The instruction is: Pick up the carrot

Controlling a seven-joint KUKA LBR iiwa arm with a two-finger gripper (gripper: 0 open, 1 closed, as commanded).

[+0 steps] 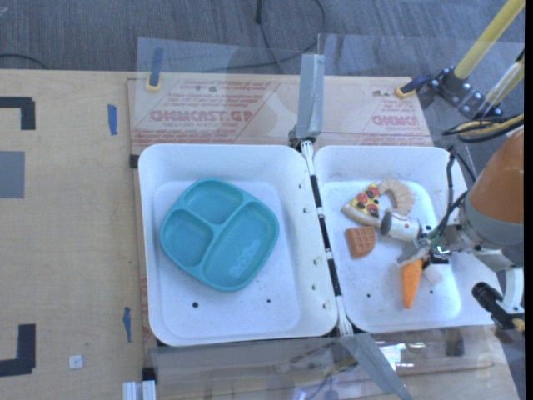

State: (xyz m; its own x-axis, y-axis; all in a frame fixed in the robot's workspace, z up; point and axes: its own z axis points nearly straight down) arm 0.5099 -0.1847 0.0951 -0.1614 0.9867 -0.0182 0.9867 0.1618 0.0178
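The carrot is an orange cone lying in the right bin, near its front right, with the thin tip pointing toward the front. My gripper reaches in from the right and sits low over the carrot's thick upper end, touching it or just above it. The gripper's body hides the top of the carrot.
In the right bin a pizza slice, a pale bread piece, a brown cracker and a grey-white cylinder lie left of and behind the gripper. The left bin holds a teal divided plate.
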